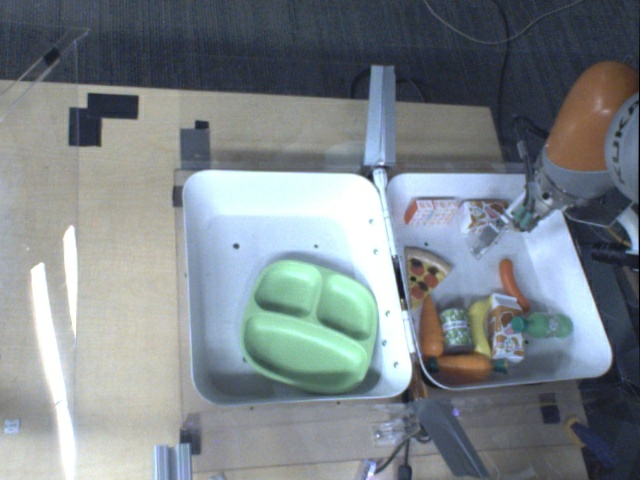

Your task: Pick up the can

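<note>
The gripper (487, 236) hovers low over the right bin (590, 340) near its far wall, fingers spread apart and holding nothing, beside a small carton (432, 211). The can (456, 330) stands well apart near the front wall, wedged between a carrot (430, 328) and a banana (480, 326), so a grasp from above looks easiest.

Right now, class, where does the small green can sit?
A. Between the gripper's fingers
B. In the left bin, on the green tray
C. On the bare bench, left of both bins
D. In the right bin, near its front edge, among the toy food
D. The can stands in the right bin, near its front edge, between a carrot and a banana; the gripper is farther back in that bin.
</note>
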